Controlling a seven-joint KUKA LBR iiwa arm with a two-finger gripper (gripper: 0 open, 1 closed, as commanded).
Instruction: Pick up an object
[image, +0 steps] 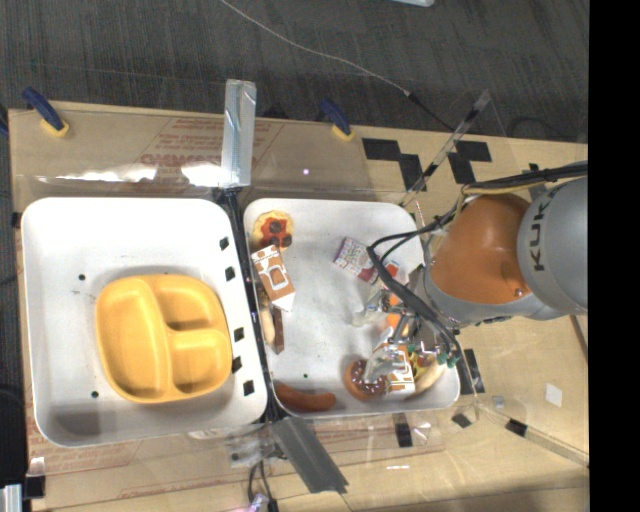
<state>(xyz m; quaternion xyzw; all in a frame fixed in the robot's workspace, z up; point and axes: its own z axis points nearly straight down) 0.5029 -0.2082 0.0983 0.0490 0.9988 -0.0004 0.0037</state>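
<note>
Bins sat side by side on the bench when I looked down from my camera; the left bin (50, 240) held a yellow tray (160, 336) with three hollows, lying flat near its middle; the right bin (320, 215) held the small toys. I saw the arm (500, 255) reach in from the right, grey with an orange band, bent low over the right side of that bin; wires ran along it. The gripper (398, 335) hung down near the bin's lower right corner, just above a little heap of toys; I could not tell how it stood, because wires and toys mixed with it there. A brown donut (362, 380) lay under it, touching a small box (402, 372) with pale sides; I could not tell if the gripper touched either one. A red-brown sausage (305, 400) lay along the bottom wall, near the donut but apart from it. A purple and white packet (352, 254) lay up by the middle of the bin. A round cookie (272, 228) sat in the top left corner; below it a small orange and white carton (272, 278) leaned by the left wall; a thin brown stick (271, 328) lay just under that.
</note>
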